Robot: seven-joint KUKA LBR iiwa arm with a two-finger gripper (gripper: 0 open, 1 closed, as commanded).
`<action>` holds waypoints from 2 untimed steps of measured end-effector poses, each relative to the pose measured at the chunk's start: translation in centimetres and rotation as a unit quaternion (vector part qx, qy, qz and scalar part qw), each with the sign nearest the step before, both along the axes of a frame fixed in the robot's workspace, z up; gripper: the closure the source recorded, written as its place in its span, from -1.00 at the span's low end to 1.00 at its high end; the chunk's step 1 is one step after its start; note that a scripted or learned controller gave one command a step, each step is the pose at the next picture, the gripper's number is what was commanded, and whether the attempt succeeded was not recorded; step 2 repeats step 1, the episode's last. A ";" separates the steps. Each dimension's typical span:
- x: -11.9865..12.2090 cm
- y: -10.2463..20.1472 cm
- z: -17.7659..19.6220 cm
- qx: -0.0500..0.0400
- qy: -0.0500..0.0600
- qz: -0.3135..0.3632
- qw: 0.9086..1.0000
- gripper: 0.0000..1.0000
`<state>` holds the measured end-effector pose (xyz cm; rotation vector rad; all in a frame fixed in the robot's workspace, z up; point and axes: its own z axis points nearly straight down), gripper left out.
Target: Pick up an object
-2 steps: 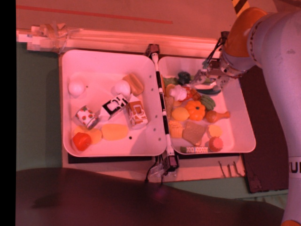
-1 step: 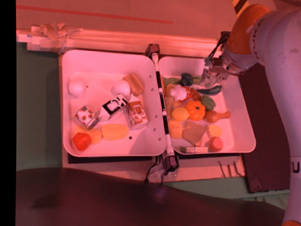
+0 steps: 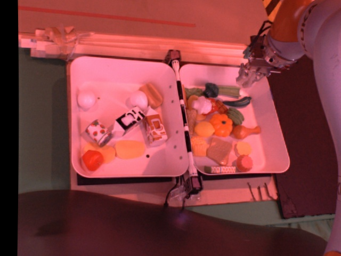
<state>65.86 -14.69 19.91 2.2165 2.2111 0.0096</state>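
Gripper (image 3: 249, 74) hangs at the right bin's (image 3: 281, 143) upper-right rim, its state impossible to tell. Crowded toy food lies just below-left of it; the nearest green piece (image 3: 238, 102) could slip away, since neighbours press close together.

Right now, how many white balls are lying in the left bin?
2. One white ball lies near the left bin's left wall; the other sits mid-bin beside a tan bread-like piece. None seems hidden.
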 end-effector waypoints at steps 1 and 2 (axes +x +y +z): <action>0.8 -0.8 5.4 0.000 0.000 0.000 1.000 1.00; 0.8 -0.8 5.4 0.000 0.000 0.000 1.000 1.00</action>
